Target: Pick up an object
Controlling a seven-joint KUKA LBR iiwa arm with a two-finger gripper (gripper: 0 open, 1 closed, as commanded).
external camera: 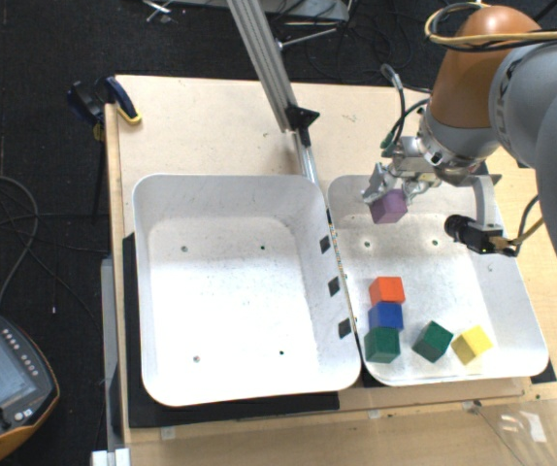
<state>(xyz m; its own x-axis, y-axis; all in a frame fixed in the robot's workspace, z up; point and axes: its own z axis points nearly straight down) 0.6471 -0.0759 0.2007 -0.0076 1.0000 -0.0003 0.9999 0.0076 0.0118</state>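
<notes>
Operator: Where was the end effector (391, 188) relative to the right bin (511, 289)?

Technician: It was above the far end of the right bin, near that bin's far rim. A purple block (388, 207) sat between its fingers, which were closed on the block's upper part. The block appeared to be clear of the bin floor, though the slanted view made the gap hard to confirm.

Operator: What else lay in the right bin?

Technician: Five blocks lay at the bin's near end, well apart from the purple block. The orange block (387, 288), blue block (386, 315) and dark green block (382, 344) formed a touching column along the bin's left wall. A second green block (433, 341) and a yellow block (472, 344) sat toward the bin's near right corner. The left bin (162, 202) adjoined the right bin on the bench (211, 124).

Operator: What faults were possible from that state?

Technician: Three, by judgement:
- Slip. The grip seemed to bear on the top of the block only, and the block hung slightly rotated. A fast move could have shaken it free.
- Drop onto the rim. A release near the right bin's far rim could have sent the block onto the bench.
- Cable snag. Loose cabling hung beside the wrist above the right bin and could have caught during rotation.
</notes>
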